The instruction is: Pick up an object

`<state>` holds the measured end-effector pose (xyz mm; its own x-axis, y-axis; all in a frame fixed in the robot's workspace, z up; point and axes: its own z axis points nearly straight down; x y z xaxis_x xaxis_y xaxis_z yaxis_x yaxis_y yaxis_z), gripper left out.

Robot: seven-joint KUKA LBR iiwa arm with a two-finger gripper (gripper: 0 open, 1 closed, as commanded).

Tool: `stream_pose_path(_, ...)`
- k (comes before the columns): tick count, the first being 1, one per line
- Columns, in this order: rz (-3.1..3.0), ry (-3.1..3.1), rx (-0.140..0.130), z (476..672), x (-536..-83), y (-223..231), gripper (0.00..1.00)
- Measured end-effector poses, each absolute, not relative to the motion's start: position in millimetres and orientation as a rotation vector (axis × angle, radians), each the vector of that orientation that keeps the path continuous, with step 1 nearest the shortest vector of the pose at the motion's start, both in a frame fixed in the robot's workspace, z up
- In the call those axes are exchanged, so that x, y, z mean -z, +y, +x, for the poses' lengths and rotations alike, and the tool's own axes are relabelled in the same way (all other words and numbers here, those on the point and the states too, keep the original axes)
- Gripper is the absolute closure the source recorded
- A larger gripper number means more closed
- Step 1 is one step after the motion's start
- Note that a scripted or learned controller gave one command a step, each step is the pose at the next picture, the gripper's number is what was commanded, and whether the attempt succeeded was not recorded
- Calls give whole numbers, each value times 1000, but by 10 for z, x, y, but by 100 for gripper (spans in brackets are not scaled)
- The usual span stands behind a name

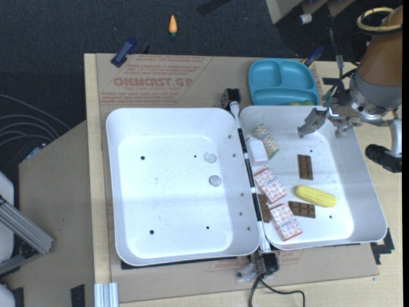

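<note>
**binwatcher:** Counting what's on the bench: two white bins side by side, left bin [128, 133] and right bin [358, 216]. The left one has just two small round grey discs, upper disc [210, 158] and lower disc [215, 181], close together near its middle.

**gripfan:** And the right one?

**binwatcher:** More going on there. One yellow corn cob [316, 196] lying on its side. Two brown chocolate bars: upper bar [305, 166] above the corn, lower bar [301, 209] just below it. Two red-and-white patterned packets, upper packet [270, 185] and lower packet [284, 221], along the left side. Plus one white box [257, 151] touching a wrapped snack [266, 139] near the top left corner.

**gripfan:** Where's the claw?

**binwatcher:** The gripper [326, 121] hangs over the top edge of the right bin, well apart from the corn and bars. Its fingers look spread apart with nothing between them. One blue divided tray [282, 82] sits behind the bin, one blue clip [124, 52] at the board's far left corner, and one little orange carrot [172, 24] on the floor.
</note>
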<state>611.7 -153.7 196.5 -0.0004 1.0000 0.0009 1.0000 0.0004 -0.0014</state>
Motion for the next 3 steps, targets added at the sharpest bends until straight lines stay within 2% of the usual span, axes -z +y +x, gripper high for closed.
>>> stream_pose_path(1, -2221, -2220, -2, 6114, -842, -1913, 0)
stream_pose_path(2, -2222, -2222, 0, 6124, -952, -1914, 100)
stream_pose_path(3, -2222, -2221, 0, 6122, -949, -1913, 0)
